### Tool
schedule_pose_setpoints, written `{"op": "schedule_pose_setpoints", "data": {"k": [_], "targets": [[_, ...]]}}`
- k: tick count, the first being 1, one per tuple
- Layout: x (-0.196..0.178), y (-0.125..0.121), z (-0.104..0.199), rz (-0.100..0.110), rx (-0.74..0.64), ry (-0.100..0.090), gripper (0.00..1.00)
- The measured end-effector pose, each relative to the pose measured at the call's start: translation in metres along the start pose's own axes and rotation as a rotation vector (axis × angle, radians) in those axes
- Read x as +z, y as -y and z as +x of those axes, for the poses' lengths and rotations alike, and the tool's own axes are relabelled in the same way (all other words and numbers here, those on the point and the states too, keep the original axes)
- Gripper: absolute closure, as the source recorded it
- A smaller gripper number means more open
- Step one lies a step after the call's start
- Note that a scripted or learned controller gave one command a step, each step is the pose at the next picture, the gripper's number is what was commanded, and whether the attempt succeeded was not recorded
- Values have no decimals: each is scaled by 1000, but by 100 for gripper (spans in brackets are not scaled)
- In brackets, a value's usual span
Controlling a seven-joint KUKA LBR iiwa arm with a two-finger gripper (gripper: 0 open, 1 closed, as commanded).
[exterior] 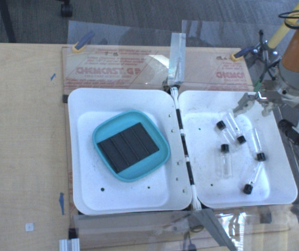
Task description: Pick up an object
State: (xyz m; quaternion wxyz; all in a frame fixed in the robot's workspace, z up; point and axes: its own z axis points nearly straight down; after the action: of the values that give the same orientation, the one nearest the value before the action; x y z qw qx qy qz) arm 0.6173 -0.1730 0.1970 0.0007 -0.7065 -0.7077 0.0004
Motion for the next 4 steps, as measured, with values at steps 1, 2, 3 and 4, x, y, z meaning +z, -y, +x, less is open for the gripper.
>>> {"op": "schedule_pose_setpoints", "data": {"k": [1,2,3,4], "targets": [[100,19,5,-4,-2,1,0],[107,10,-17,-6,-27,-26,0],[99,32,-23,-10,-66,-30,0],[108,36,18,-9,-101,0,0]]}}
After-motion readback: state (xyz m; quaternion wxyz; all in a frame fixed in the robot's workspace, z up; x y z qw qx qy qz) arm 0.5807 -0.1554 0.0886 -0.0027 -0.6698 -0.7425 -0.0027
